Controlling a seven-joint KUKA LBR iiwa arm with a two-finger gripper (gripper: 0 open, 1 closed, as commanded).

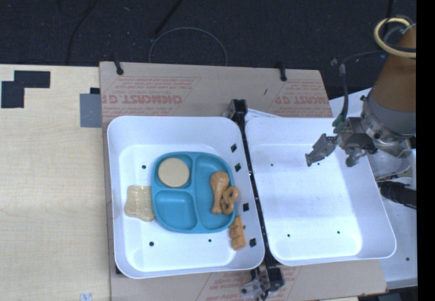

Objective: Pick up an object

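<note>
My gripper hangs over the upper right part of the right bin, open, with nothing between its fingers. All the objects lie in the left bin, well to the gripper's left. A blue divided plate holds a round tan disc and a twisted tan pretzel-like piece. A pale toast-shaped piece rests against the plate's left edge. A small tan chunk lies by the plate's lower right corner, near the bin wall.
A black divider with clips runs between the two bins. Both bins sit on a cardboard sheet. Cables trail along the right bin's right rim under the arm.
</note>
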